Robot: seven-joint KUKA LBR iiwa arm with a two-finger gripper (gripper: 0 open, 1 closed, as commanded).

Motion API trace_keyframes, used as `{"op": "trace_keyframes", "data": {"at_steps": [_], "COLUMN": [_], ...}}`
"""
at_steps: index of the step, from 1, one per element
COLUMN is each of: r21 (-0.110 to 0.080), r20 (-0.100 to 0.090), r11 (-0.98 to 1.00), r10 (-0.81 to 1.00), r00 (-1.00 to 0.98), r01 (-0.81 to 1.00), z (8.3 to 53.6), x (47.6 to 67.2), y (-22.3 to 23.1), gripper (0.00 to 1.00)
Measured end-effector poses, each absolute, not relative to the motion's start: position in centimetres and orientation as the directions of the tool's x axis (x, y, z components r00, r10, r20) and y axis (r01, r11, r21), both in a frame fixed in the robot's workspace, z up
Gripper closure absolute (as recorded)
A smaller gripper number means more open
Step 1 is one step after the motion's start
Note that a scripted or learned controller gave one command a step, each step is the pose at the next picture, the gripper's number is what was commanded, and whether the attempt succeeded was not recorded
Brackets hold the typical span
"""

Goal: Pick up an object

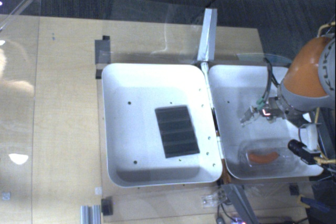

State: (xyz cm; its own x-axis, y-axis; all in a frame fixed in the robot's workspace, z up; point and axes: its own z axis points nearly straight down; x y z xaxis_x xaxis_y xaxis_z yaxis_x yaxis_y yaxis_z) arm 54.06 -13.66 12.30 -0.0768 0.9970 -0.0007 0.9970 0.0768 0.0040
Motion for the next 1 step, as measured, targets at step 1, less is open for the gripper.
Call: {"op": "trace_keyframes", "data": {"at_steps": [1], "r21": [0.006], "r20": [-0.002], "r11": [0.151], "r10": [0.989], "r00": [-0.151], "r01": [0.989], "z": [12.41], "x": [55.59], "y": [-18.3], "gripper": [0.0]}}
